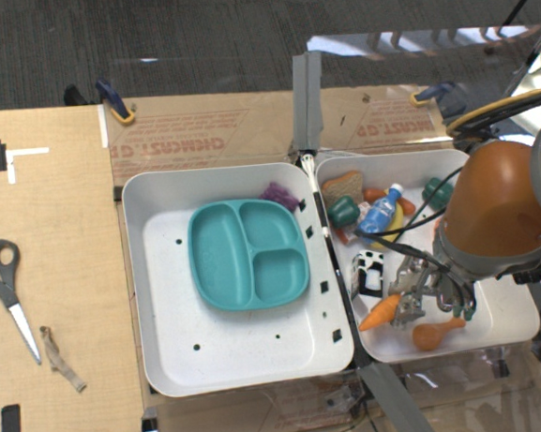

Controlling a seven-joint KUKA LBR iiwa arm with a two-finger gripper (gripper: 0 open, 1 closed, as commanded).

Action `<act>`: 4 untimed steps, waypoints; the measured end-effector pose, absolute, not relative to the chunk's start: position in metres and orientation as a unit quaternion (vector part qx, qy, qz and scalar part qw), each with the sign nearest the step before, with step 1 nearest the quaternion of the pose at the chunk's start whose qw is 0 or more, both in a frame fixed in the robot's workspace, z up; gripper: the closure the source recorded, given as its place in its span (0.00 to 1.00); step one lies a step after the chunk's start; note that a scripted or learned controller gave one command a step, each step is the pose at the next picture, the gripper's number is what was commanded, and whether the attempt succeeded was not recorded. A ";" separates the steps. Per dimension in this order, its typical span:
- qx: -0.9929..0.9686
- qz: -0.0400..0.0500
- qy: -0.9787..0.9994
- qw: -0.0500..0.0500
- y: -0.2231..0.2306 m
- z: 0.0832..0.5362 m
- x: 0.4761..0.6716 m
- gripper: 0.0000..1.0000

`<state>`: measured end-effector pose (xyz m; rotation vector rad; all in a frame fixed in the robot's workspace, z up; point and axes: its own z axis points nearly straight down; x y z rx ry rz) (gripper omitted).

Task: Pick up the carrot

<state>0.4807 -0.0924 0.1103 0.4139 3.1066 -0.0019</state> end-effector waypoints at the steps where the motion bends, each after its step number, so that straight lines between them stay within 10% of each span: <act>1: 0.132 -0.001 0.991 0.004 -0.092 0.110 0.481 0.00; 2: 0.148 0.000 0.989 0.000 -0.093 0.092 0.478 0.00; 3: 0.148 -0.001 0.989 0.002 -0.095 0.101 0.479 1.00; 4: 0.147 0.000 0.989 0.002 -0.094 0.101 0.479 0.00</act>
